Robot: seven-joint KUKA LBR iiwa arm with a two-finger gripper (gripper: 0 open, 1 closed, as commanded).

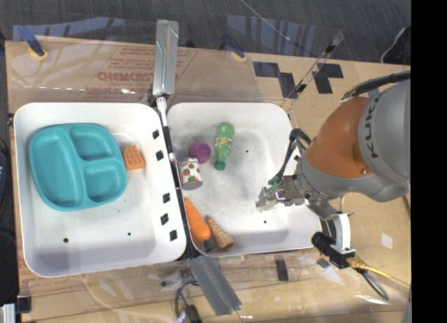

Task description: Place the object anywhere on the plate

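We see the teal plate (75,166) in the left bin (42,245), with an orange waffle block (133,158) touching its right edge. Further right of the plate, in the right bin (279,115), lie a green bottle (223,145), purple grape (200,152), small can (191,173), carrot (198,222) and cone (219,233). The gripper (267,199) hovers there, nothing between its narrowly parted fingers.

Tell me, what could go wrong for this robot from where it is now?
The gripper hangs over bare floor of the right bin, so closing here would likely catch nothing. The carrot and cone lie pressed against the bin's corner, which seems hard to grasp cleanly. The orange waffle sits touching the teal plate edge, not on it, and could be mistaken for done.
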